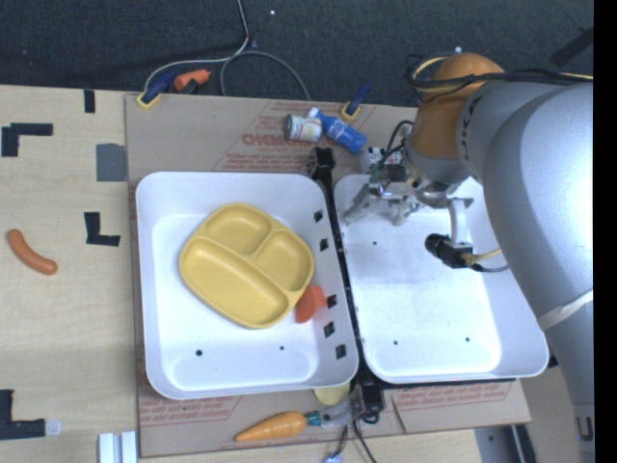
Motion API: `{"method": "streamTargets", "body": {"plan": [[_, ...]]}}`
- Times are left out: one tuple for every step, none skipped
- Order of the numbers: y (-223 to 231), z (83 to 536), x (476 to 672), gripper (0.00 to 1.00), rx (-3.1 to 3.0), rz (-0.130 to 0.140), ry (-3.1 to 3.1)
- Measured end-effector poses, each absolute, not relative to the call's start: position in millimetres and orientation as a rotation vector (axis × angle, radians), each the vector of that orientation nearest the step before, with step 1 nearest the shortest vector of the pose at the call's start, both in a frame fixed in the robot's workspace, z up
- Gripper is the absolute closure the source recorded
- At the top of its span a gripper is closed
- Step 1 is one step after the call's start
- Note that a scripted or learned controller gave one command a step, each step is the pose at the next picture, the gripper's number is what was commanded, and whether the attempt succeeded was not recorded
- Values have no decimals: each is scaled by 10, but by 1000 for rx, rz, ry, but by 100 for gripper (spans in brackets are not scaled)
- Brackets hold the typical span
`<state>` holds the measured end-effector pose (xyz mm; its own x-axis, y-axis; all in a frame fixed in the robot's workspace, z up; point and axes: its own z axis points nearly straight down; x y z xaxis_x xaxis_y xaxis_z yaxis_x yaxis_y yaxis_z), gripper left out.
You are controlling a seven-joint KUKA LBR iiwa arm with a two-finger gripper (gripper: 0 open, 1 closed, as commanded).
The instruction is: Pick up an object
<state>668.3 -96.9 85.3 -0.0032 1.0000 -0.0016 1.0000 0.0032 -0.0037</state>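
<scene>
- Gripper [386, 201] position: shown low over the right bin [434, 350], near that bin's far left corner, beneath the grey arm [530, 162] and its orange band [448, 104].
- Jaw state: cannot be told from this view, since the tool is partly masked by the wrist and cabling.
- Nothing is seen held at the tool, and the floor of the right bin beneath it appears bare.
- Candidate objects: a yellow divided plate [246, 263] is seen in the middle of the left bin [169, 355], its long axis running from the bin's far left toward its near right.
- A small orange-red piece [308, 304] is shown touching the plate's near right rim, close to the bin's right wall.
- Governing relation: both objects lie to the left of the gripper and nearer the camera, across the black divider [337, 278] between the two bins.
- The small piece is judged the nearer of the two; it may be a toy food item, though its form is too small to be resolved.
- Judged requirement: a lift over the divider would be needed, then a descent into the left bin's near right part.
- Outside the bins: a carrot [273, 426] at the bench's near edge, a sausage [31, 252] toward its left edge, and a blue and white bottle [328, 128] beyond the far rims.
</scene>
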Motion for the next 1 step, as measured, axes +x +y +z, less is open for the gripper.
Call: {"method": "streamTargets", "body": {"plan": [[-947,863,6376,0,-2224,-1,-2225]]}}
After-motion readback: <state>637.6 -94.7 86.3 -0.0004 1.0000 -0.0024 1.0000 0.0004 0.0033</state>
